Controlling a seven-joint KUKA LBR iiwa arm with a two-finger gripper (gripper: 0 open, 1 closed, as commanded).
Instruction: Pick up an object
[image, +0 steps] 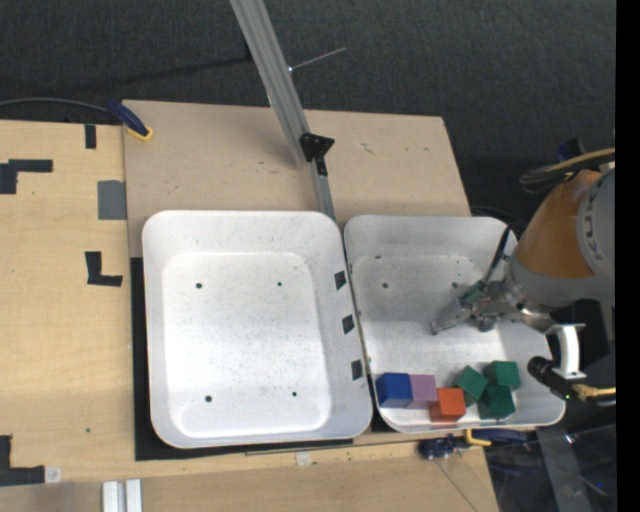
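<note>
**Blocks Wait in the Corner of the Right Bin**

Wooden boards make up the bench (250, 160), and dark grey carpet lies behind it. Bits of black and grey tape are stuck on the wood at the left. A shiny metal bar (285, 90) slants down from the top toward the place where the two bins meet.

Low over the right bin (420, 250) hangs the gripper (450, 320), at the end of the grey arm (570, 250) with its orange band. Its thin metal tips point left and down over the white floor. I cannot tell if the tips are spread or pressed together. Nothing can be seen between them.

Near the gripper, along the front wall of the right bin, sits a little group of blocks. A blue block (395, 389) is on the left, with a pale purple block (424, 389) touching it. Next comes an orange block (450, 402). Three dark green blocks (490, 388) huddle at the right end.

Beside it, the left bin (240, 320) is white with tiny dark specks.
</note>
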